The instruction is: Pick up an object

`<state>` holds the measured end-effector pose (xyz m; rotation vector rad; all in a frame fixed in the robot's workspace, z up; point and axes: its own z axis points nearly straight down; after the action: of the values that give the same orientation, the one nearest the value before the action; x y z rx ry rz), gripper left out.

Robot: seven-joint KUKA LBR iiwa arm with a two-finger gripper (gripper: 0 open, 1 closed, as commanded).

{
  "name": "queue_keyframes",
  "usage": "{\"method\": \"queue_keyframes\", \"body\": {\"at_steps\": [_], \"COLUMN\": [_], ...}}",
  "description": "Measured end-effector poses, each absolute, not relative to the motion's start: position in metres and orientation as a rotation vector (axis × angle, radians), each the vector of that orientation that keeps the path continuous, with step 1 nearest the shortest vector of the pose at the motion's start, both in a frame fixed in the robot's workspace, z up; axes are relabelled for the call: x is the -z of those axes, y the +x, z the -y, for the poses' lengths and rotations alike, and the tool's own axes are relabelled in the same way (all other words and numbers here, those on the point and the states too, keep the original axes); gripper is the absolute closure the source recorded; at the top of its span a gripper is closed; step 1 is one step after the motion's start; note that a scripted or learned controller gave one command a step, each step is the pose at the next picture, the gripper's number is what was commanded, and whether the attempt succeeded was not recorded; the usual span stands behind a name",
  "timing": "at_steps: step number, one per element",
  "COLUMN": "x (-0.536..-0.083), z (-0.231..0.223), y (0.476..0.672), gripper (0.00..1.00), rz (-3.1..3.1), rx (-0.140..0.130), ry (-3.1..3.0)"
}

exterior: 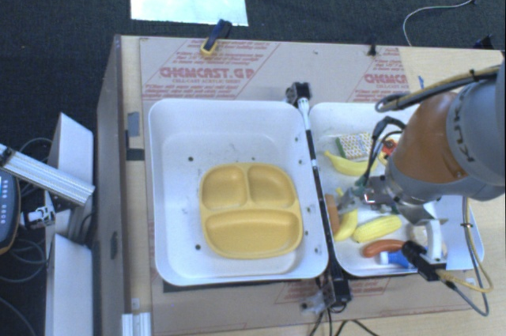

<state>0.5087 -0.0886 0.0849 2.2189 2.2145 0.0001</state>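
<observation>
Over the right bin [466, 243] I saw the gripper [357, 196] low among crowded bananas [378, 228]; its grasp I couldn't tell, and I feared a glancing miss.

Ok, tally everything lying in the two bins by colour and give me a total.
Yellow: 4, namely the divided tray, a banana, a second banana and a third banana.
Orange-red: 2, namely a sausage-like piece and a carrot-like piece.
Pale patterned: 1, a small packet.
Total: 7 visible; the arm hides part of the right bin.
</observation>
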Motion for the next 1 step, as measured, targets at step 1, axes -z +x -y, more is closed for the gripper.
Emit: {"method": "queue_keyframes", "body": {"at_steps": [1], "x": [-0.0848], "z": [0.1168], "y": [0.5922], "gripper": [0.00], "rz": [-2.223], "rx": [-0.002], "ry": [2.216]}}
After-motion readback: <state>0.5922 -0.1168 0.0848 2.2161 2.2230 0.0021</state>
